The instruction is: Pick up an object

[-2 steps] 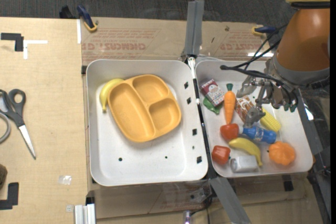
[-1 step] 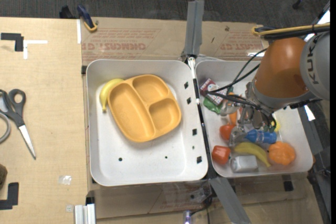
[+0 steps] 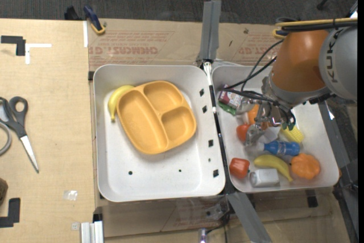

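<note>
My gripper point(image 3: 260, 128) hangs low over the middle of the right bin point(image 3: 325, 122), under the orange wrist band. Just to its left lies a small red round object point(image 3: 243, 132), and a small orange piece point(image 3: 253, 115) sits close above that. Right of the gripper is a yellow item point(image 3: 293, 135), and below it a blue bottle point(image 3: 281, 148). A yellow banana point(image 3: 273, 163), an orange fruit point(image 3: 305, 167), a red pepper point(image 3: 239, 167) and a silver can point(image 3: 264, 177) crowd the bin's near edge. A green and red packet point(image 3: 230, 101) lies at the back left.
The left bin point(image 3: 153, 182) holds an orange divided plate point(image 3: 156, 116) with a second banana point(image 3: 116, 99) tucked at its left rim. Scissors point(image 3: 20, 128) lie on the wooden bench far left. A grey divider bar point(image 3: 210, 31) stands between the bins at the back.
</note>
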### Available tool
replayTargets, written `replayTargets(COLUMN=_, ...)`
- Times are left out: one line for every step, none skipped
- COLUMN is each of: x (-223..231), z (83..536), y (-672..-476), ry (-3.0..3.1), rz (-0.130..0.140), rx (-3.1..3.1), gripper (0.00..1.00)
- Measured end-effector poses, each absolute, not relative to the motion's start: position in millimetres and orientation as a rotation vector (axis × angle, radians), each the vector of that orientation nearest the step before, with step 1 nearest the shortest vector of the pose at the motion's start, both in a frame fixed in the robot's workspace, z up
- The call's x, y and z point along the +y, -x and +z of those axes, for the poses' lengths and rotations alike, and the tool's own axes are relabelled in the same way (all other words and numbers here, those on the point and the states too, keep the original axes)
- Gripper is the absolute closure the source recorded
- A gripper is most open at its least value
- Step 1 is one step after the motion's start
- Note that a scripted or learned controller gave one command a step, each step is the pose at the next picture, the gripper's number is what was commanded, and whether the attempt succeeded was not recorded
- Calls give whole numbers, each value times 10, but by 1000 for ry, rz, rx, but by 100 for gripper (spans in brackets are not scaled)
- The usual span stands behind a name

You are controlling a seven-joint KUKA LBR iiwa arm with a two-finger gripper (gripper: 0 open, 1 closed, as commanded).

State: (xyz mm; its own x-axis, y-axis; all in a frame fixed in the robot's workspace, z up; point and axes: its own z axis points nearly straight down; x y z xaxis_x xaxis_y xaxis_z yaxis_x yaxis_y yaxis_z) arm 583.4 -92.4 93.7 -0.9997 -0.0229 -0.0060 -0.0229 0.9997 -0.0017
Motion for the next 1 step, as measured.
replayTargets(x=-938, z=943, y=-6032, ry=-158, rz=-1, rx=3130, gripper=0)
